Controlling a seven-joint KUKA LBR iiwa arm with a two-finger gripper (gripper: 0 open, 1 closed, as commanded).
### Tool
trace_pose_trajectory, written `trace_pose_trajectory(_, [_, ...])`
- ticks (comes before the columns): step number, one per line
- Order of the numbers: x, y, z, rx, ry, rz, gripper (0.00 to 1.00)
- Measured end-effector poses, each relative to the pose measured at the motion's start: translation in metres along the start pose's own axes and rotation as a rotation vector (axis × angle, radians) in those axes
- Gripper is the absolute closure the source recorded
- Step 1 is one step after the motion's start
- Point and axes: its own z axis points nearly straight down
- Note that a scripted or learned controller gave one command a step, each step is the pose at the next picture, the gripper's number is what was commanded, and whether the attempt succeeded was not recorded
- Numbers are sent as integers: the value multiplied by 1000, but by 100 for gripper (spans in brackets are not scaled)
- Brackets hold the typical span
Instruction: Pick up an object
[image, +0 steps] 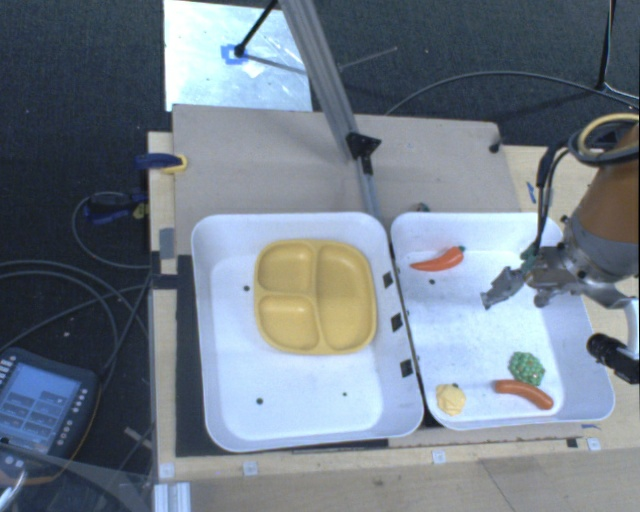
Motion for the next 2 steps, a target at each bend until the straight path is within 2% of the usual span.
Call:
trace_pose_trajectory(1, [0, 0, 0, -1, 0, 2, 0])
trace_pose_trajectory(2, [2, 5, 61, 5, 0, 4, 0])
